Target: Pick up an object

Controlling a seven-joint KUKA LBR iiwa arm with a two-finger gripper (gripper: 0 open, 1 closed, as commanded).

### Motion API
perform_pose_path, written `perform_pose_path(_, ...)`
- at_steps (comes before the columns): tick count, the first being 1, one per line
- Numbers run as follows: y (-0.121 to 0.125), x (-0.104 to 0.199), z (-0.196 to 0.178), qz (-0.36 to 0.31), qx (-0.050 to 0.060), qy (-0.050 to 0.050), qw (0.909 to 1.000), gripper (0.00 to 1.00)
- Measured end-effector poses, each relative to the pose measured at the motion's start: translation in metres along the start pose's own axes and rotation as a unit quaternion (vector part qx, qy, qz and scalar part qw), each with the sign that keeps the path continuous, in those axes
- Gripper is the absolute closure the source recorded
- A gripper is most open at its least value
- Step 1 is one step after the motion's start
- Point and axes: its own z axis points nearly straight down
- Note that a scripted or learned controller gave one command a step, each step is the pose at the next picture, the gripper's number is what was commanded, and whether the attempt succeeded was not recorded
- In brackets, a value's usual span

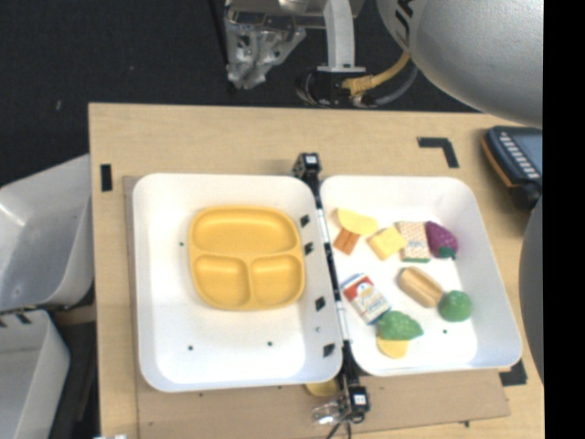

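Note:
My gripper (pixel 256 58) hangs high at the top of the camera view, above the bench's far edge and well clear of both bins. Nothing shows between its fingers. The right bin (pixel 475 337) holds several toy foods: a yellow wedge (pixel 355 220), an orange piece (pixel 345 240), a yellow cheese block (pixel 386 242), a cracker (pixel 413 240), a purple grape bunch (pixel 441 238), a hot dog bun (pixel 420 286), a small carton (pixel 365 298), a green ball (pixel 454 305), a leafy green piece (pixel 399 325) and a yellow slice (pixel 393 347).
The left bin (pixel 155 337) holds a yellow divided plate (pixel 246 257). A black clip rail (pixel 322 273) runs between the bins. A dark handheld device (pixel 514 156) lies at the bench's right edge. A grey-white object (pixel 41 236) stands off the bench's left.

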Motion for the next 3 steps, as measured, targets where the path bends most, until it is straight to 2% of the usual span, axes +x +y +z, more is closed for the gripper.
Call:
perform_pose_path(1,-0.008,-0.015,0.018,0.005,0.002,-0.003,1.0000,1.00)
perform_pose_path(2,-0.050,-0.051,0.085,0.008,0.009,-0.004,0.9999,1.00)
perform_pose_path(3,-0.074,0.019,0.167,0.003,0.009,-0.003,1.0000,1.00)
